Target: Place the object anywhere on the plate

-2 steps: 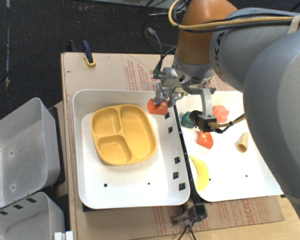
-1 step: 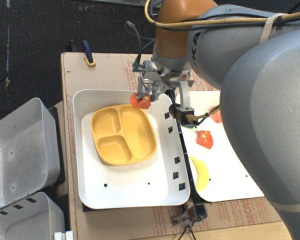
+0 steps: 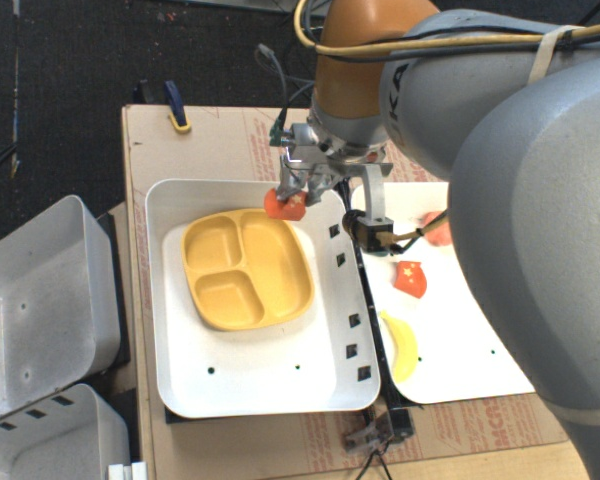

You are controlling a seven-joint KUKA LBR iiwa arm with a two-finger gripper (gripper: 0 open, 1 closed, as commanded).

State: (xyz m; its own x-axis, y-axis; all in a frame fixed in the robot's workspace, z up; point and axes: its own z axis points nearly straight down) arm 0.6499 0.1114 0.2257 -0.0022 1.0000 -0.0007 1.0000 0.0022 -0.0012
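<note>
- Arm (image 3: 500, 168): grey, very large in the foreground, enters from the right and covers much of the right side; an orange band (image 3: 370, 13) sits above the wrist, with a yellow cable looped past it.
- Bench (image 3: 220, 138): a tan board carrying two shallow white bins side by side; dark floor lies beyond its far edge.
- Left bin (image 3: 250, 378): white, with rounded corners and small black marks along its right wall and near floor.
- Right bin (image 3: 460, 363): white, partly hidden by the arm.
- Plate (image 3: 248, 268): yellow, three compartments, lying flat in the far half of the left bin and turned slightly askew.
- Gripper (image 3: 292, 196): pointing down over the plate's far right corner, fingers closed on a tomato (image 3: 286, 205).
- Tomato: red-orange and small, seen between the fingertips at the plate's far right rim; whether it touches the plate cannot be told.
- Banana (image 3: 402, 346): yellow, lying in the right bin near the wall shared with the left bin.
- Strawberry (image 3: 411, 279): red, in the right bin, farther back than the banana.
- Peach-coloured item (image 3: 438, 230): at the arm's edge in the right bin, mostly hidden, kind unclear.
- Clamp (image 3: 178, 108): blue and yellow, at the bench's far left corner.
</note>
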